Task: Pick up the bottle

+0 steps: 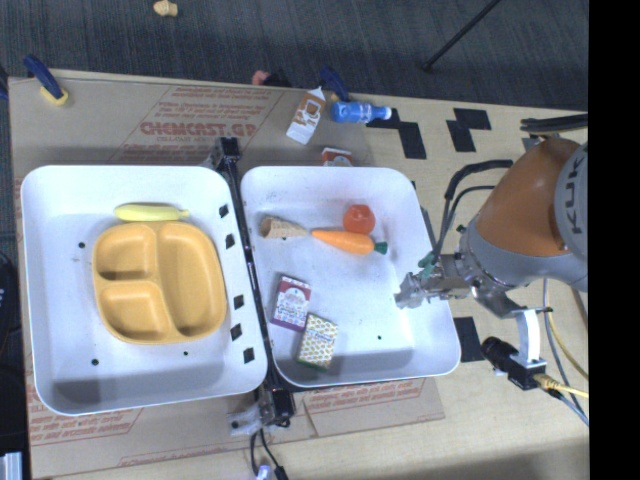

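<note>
One bottle [360, 113] outside bins (small, blurred) | end effector [410, 293] grip state: cannot tell

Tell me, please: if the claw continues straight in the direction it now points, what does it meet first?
The claw points left over the right bin. Going straight on, it would probably first meet the small red carton on the bin floor. Its height is unclear, so it might pass above.

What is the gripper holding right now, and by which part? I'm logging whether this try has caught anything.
Nothing can be seen held. The gripper sits at the right bin's right edge, while the bottle lies on the bench beyond the bins.
</note>
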